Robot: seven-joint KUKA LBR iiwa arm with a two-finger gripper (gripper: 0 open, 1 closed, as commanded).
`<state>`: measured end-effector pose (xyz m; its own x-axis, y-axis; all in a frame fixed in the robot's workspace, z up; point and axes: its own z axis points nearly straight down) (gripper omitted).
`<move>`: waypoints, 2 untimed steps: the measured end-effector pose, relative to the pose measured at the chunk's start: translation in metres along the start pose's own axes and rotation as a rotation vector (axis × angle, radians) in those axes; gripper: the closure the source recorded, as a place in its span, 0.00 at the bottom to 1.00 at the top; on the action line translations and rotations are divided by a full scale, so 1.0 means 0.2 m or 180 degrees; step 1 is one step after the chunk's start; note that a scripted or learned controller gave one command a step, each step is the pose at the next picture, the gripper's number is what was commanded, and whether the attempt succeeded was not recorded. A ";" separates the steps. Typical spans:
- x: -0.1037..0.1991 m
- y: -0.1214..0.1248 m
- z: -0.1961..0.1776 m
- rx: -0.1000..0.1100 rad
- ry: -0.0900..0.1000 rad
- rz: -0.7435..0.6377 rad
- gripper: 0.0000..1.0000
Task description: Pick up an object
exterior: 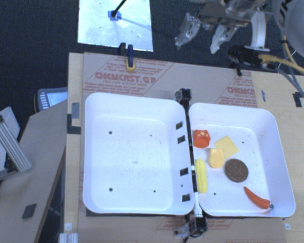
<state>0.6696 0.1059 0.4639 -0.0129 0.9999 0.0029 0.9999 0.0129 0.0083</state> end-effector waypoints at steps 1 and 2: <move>0.27 -0.08 -0.37 0.0005 -0.0002 0.0007 0.00; 0.58 -0.23 -0.34 0.0035 -0.0006 0.0005 0.00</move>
